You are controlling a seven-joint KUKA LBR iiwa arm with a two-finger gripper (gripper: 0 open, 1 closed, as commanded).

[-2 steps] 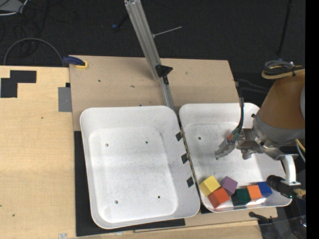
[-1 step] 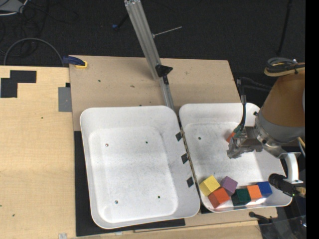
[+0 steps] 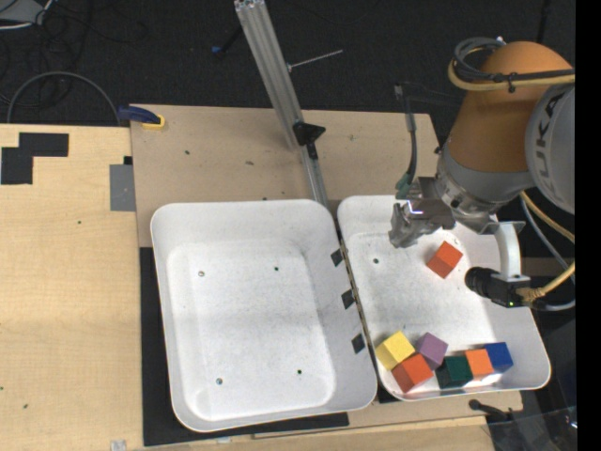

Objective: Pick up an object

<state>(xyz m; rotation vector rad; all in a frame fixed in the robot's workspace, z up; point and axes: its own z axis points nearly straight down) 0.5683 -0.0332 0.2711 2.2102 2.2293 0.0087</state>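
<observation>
Gripper (image 3: 409, 225) hangs over the right bin (image 3: 380, 285), jaws hard to read, can't tell whether apart or together. Orange cube (image 3: 444, 259) sits just beside it on the bin floor. More coloured cubes (image 3: 441, 358) cluster at the near edge.

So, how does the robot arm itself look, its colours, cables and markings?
The arm has a rounded orange band above a grey wrist section, with dark letters partly visible on the grey shell at the right. Black cables loop over the top. The gripper is small, metallic grey, with dark parts.
</observation>
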